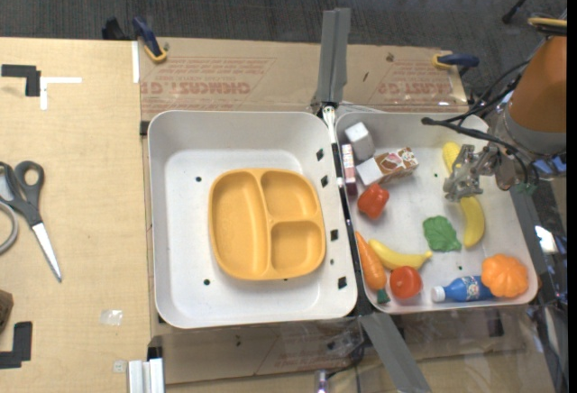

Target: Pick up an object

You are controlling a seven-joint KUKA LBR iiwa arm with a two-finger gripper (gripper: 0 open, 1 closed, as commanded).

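bottle (462, 290) at near rim | fingers (465, 177) above banana (472, 220)

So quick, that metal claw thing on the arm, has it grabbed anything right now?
Tool: cannot be told. It hangs over the right white bin, just above the yellow toy banana.

Two white bins (162, 202) on a tan bench, one holding brightly coloured toy food.

An orange-yellow divided plate (267, 223); yellow bananas (471, 220), red tomatoes (373, 200), an orange carrot (370, 261), an orange pumpkin (504, 276), a green leaf (441, 233), a white-and-blue bottle (462, 290), grey-handled scissors (32, 211).
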